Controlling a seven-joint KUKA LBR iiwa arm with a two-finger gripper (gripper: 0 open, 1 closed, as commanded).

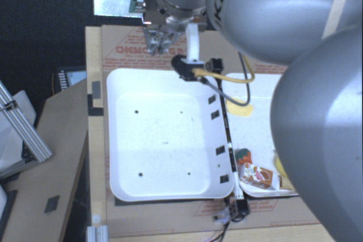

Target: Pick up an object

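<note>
My gripper [159, 45] hangs high over the far rim of the left bin [113, 122], at the top middle of the view. In the right bin [255, 127], mostly hidden under the big grey arm, lie a flat yellow piece [241, 108], a small orange and green object [243, 155], a red and white packet [258, 175] and another yellow object [281, 172] at the arm's edge. I see nothing hanging below the gripper.
A black cable and clips [218, 116] run along the divider between the two bins. Both bins rest on a brown cardboard sheet [130, 45]. A metal rail [22, 127] lies off the bench at the left.
</note>
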